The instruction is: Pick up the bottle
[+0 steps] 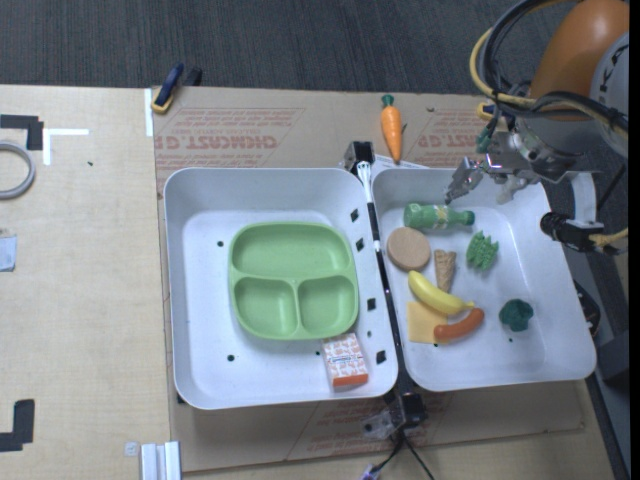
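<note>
We find the green bottle (437, 217) lying in the right bin (560, 363), pincer (462, 183) released just above. We judge a descent could nudge it against the cookie (408, 249).

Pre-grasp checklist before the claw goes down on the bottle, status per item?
1. Bottle located: ok. The green bottle lies on its side near the far end of the right bin.
2. Claw lined up: ok, roughly. The claw hangs just above the bottle's right end.
3. Claw empty: ok, nothing shows between its tips.
4. Clearance: not ok. The round tan piece touches or nearly touches the bottle's near side.
5. Other neighbours: ok. The green leafy piece and banana sit apart from the bottle.
6. Finger opening wide enough: cannot tell.
</note>
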`<move>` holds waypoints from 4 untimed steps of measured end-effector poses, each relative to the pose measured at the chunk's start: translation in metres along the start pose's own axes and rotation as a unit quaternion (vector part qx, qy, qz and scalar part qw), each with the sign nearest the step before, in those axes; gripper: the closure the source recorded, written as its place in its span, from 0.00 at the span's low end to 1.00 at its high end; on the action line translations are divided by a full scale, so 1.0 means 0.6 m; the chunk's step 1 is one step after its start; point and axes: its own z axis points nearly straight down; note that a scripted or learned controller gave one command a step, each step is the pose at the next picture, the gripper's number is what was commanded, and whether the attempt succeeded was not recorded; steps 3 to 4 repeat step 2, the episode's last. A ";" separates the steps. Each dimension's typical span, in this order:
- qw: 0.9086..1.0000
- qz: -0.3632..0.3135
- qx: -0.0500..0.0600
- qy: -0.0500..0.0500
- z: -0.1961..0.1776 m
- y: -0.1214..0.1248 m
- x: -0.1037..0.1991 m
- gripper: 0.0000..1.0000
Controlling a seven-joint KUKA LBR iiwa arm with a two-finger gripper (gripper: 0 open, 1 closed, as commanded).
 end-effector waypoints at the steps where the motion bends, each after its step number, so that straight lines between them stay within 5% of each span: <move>1: 1.000 -0.001 0.000 -0.001 -0.016 0.001 -0.001 1.00; 2: 1.000 0.000 0.000 0.000 -0.020 -0.139 0.032 1.00; 4: 1.000 0.000 0.000 0.000 -0.020 -0.139 0.032 1.00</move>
